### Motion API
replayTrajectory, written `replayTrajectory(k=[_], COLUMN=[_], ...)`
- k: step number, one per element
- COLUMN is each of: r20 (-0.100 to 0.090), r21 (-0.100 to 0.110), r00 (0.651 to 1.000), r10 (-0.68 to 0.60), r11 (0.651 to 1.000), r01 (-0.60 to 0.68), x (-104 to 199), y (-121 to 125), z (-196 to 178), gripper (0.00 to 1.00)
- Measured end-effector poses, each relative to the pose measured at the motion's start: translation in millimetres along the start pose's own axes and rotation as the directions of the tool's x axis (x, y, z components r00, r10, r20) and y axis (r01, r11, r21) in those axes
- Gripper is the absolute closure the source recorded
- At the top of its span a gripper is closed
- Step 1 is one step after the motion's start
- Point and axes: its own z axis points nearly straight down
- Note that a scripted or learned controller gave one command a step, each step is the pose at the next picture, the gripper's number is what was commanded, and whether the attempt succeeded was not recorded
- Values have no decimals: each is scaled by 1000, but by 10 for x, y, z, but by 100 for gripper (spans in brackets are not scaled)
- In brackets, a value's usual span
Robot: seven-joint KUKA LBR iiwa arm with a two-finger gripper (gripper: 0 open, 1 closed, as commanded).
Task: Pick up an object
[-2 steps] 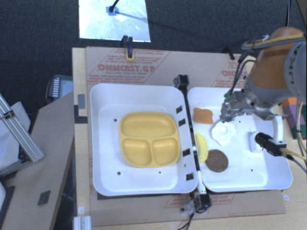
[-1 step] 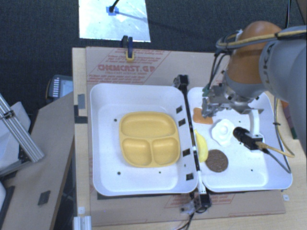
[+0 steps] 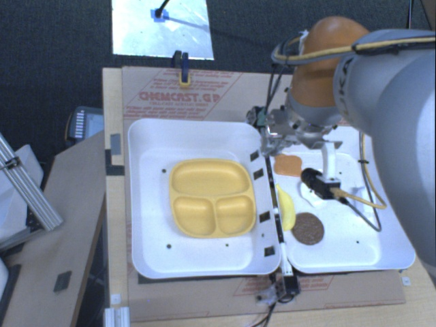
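In the right bin [image 3: 368, 251] lie an orange flat block [image 3: 289, 165], a yellow rounded piece [image 3: 287, 210] against the left wall, and a brown round disc [image 3: 308, 228]. My gripper [image 3: 271, 140] hangs over the bin's upper left corner, close to the wall between the two bins, just above and left of the orange block. Nothing shows between its tips. The grey arm with its orange band [image 3: 327, 53] covers the back of the right bin.
The left bin [image 3: 146, 182] holds a yellow divided plate [image 3: 210, 197]. A cardboard sheet [image 3: 184, 90] lies under both bins, with a yellow clamp [image 3: 182, 70] at its far edge. The ridge between the bins [image 3: 269, 203] runs right beside the gripper.
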Motion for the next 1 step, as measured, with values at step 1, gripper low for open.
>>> replayTrajectory(k=[1], r20=[0], r21=[-1], r00=[1000], r10=[0], r11=[1000], r01=[0], x=[509], y=[179], z=[-178], gripper=[100])
